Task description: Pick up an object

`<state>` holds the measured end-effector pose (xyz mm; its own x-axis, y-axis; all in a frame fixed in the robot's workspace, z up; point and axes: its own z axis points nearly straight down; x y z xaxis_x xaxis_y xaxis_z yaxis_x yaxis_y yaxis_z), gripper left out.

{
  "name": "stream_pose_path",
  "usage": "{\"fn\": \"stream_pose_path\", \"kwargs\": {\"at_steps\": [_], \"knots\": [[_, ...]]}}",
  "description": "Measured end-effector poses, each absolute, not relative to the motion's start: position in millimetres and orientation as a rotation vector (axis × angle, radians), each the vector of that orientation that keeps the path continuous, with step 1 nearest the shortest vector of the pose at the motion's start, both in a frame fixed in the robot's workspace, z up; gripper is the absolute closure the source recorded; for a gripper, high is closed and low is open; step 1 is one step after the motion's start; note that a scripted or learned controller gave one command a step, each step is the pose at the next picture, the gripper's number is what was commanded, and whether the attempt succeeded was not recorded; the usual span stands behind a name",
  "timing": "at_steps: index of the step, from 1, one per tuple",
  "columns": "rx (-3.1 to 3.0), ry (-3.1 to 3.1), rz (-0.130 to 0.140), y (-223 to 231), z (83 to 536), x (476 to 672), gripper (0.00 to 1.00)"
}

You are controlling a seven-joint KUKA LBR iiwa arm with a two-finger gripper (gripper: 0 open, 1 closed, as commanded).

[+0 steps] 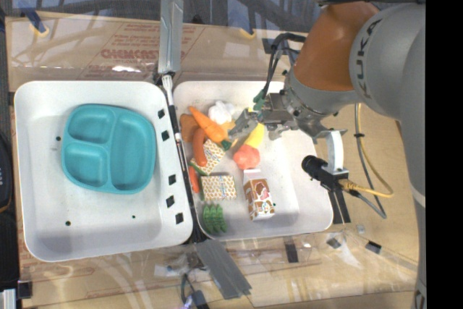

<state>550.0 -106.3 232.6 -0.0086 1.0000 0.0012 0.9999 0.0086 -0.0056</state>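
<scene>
— Reaching in from three o'clock: grey arm with orange band (340, 47), over the right-hand shallow white bin (307, 217).

— And the two-finger gripper (249, 123)?

— Hovering above the small yellow plastic piece (255, 135), just at its six o'clock. Cannot tell the opening.

— Long axis?

— Slanted, roughly one to seven o'clock; red round toy fruit (247, 156) touching below.
</scene>
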Motion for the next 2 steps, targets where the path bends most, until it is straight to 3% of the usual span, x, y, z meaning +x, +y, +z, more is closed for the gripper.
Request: {"fn": "stream_pose_path", "kwargs": {"at_steps": [1, 2], "knots": [[-2.173, -2.271, 0.0, -142, 103, 564.8, 0.0], [-2.146, -2.29, 0.003, -180, 92, 527.9, 0.0]]}}
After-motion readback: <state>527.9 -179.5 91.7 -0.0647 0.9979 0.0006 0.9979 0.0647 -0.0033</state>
